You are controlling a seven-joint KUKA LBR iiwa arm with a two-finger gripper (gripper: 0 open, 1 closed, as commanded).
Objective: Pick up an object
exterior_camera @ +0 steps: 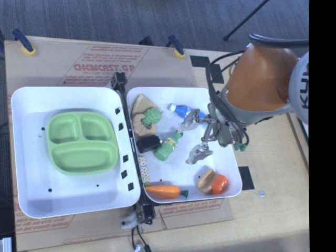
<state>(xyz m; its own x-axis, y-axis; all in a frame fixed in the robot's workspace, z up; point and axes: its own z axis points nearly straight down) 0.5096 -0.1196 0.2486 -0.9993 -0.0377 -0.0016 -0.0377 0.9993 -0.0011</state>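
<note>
Overhead, camera view: two white bins side by side on cardboard; the left bin (26, 140) carries a green divided plate (82, 142); the right bin (233, 164) holds the clutter. The gripper (195, 138) hangs over the right bin's middle, one finger up near a blue bottle (181, 109), the other down over bare floor; fingers spread, nothing between them. Candidates for the pick, none yet taken: green bottle (167, 147) just left of the gripper; black block (148, 143) touching or nearly touching that bottle; green toy (151, 116) on a tan wedge (140, 114) at the upper left; carrot (165, 191) along the near wall; bread-and-tomato piece (212, 182) in the near right corner.

Risks, as judged: bare floor lies under the lower finger, so a straight descent may close on air; the bottles are round and could roll or squirt out of a pinch; the green bottle crowds the black block, so a finger may land on both and nudge rather than grip.
</note>
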